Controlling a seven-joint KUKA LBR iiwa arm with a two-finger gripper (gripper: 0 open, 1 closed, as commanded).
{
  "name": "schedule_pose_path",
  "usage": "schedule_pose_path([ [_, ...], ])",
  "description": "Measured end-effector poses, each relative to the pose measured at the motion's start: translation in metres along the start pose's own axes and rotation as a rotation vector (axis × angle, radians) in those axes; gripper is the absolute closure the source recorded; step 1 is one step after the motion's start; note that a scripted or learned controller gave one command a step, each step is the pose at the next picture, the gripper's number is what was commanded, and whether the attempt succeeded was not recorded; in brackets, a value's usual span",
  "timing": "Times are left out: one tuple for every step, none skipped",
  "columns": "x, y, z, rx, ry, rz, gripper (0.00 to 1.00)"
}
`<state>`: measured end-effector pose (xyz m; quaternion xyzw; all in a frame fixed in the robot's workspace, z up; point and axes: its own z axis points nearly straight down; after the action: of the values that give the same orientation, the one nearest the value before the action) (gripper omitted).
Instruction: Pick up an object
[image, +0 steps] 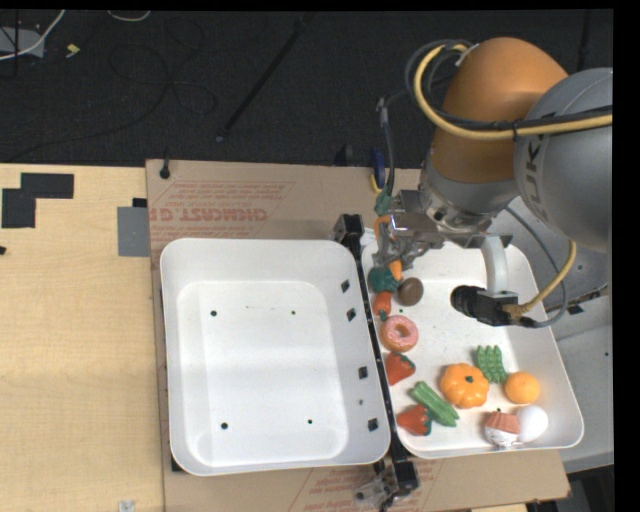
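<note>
The gripper (400, 243) hangs low over the far left corner of the right bin (560, 415), beneath the grey arm (560, 150) and its orange band (500, 85); whether it is apart or together cannot be told. Directly below it lie a teal and orange toy (385, 274) and a brown round piece (410, 291), with no object seen in its grasp. Nearer the camera sit a pink doughnut (400, 333), a red piece (398, 369), a green pod (434, 403), an orange pumpkin (464, 384), a green cluster (489, 362), a small orange (521, 387) and a white egg (531, 422). To the gripper's left stands the left bin (180, 350). Both bins rest on brown cardboard (250, 195) bearing red printed lettering, inverted and not legible. The surface (70, 330) is pale wood with black and grey patches; dark floor with cables lies beyond.
</note>
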<state>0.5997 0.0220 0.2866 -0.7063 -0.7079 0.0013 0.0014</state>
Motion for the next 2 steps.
schedule_pose_path([
  [-0.019, -0.046, 0.032, 0.009, -0.001, 0.005, 1.00],
  [0.060, -0.024, 0.103, 0.010, 0.001, -0.003, 1.00],
])
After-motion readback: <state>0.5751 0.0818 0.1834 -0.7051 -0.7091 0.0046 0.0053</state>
